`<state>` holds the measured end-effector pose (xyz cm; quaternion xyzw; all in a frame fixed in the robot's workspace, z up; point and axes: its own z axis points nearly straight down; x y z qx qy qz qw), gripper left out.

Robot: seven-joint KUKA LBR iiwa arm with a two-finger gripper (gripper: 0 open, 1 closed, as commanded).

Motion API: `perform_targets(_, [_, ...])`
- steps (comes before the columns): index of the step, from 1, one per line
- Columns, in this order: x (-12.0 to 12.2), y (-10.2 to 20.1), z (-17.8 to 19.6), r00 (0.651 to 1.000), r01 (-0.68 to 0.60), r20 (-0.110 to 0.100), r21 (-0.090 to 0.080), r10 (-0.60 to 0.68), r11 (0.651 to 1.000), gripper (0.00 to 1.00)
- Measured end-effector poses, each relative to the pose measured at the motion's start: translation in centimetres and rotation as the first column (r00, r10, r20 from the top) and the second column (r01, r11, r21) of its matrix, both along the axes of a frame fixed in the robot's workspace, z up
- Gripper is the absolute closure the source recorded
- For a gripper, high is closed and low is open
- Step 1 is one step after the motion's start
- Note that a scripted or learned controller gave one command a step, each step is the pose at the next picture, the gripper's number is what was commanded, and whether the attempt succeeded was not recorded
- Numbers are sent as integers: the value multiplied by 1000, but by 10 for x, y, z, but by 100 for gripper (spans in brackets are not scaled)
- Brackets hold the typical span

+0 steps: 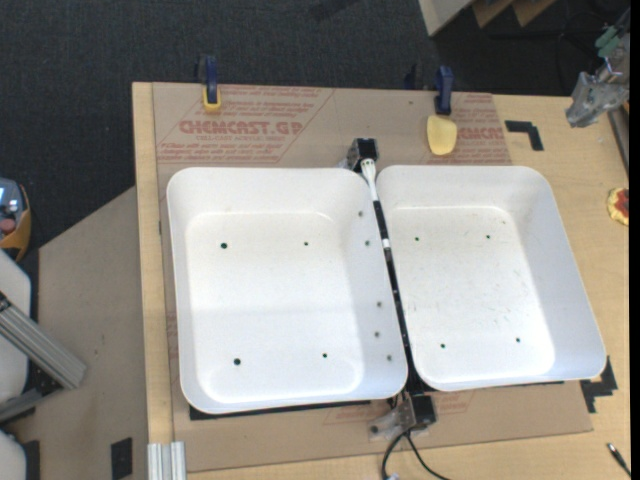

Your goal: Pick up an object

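Two shallow white bins sit side by side on a brown board. The left bin (270,288) shows a plain white floor with a few small black dots. The right bin (480,278) shows the same dots plus fine dark specks. A small yellow object (441,134) lies on the board just behind the right bin, outside it. At the right edge, a small red and yellow object (619,204) rests on the bench, cut off by the frame.
Two blue clamps (208,76) (443,86) grip the board's far edge. A black bar (380,238) runs between the bins, with a cable (405,438) at its near end. A grey metallic piece (596,96) stands at the upper right. Dark carpet surrounds the bench.
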<state>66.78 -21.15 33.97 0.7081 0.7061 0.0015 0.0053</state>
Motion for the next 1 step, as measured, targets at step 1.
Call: perform_targets(1, [-2,71,-61,1000,-6,-15,7,6,1000,100])
